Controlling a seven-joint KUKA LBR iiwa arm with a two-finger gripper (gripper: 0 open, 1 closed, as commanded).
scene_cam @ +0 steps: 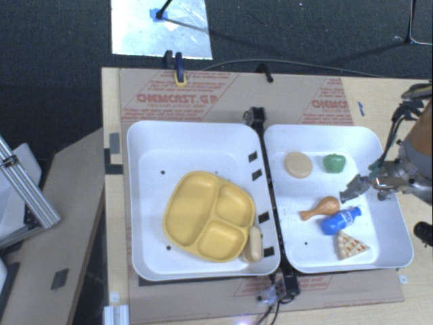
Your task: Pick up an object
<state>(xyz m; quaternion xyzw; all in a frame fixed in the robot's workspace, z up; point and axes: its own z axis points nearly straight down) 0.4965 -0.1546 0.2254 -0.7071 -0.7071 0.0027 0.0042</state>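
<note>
Two shallow white bins sit side by side on the bench [111, 181]. The left bin [152, 154] carries a yellow divided tray [210, 215], with a tan bread roll [254, 244] touching the tray's edge at five o'clock. The right bin [379, 147] holds five toy foods: a round beige cookie [298, 164] at eleven o'clock from the bin's middle, a green pepper [334, 162] just beside it at twelve o'clock, a chicken drumstick [321, 208] near the middle, a blue bottle [339, 220] touching the drumstick's lower side, and a pizza slice [351, 246] at five o'clock. The arm enters at three o'clock, and its claw [357, 185] hangs over the right bin above the bottle, near the drumstick, pinching nothing; whether it is spread or pressed together I cannot tell.
</note>
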